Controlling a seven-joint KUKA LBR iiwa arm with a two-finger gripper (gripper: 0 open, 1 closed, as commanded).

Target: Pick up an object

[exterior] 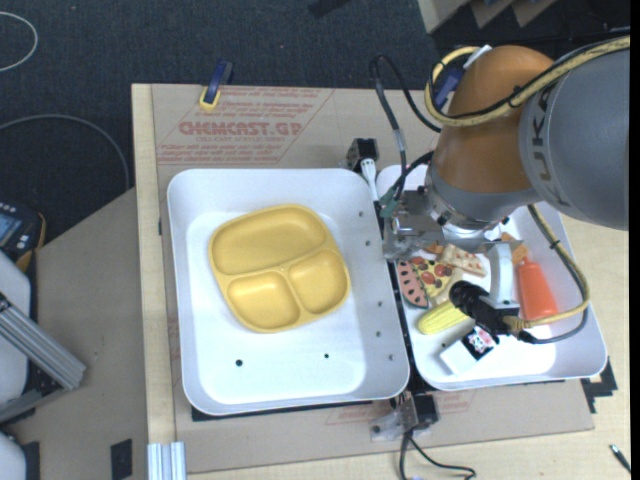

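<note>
My gripper (pixel 404 230) hangs over the left side of the right bin (pixel 560 366), just inside the wall it shares with the left bin. The grey and orange arm covers most of what is under it. Right beside the gripper lies a toy pizza slice (pixel 428 276) with red toppings, and a paler wedge (pixel 463 260) lies next to that. A yellow oblong toy (pixel 442 318) rests nearer the front. An orange bottle-shaped toy (pixel 537 288) lies along the right side. Nothing shows between the fingers.
The left bin (pixel 195 348) holds a yellow three-compartment plate (pixel 278 266) in its upper middle. The bins sit on a cardboard-topped bench (pixel 250 118), with a small blue and yellow clip (pixel 214 85) at the back.
</note>
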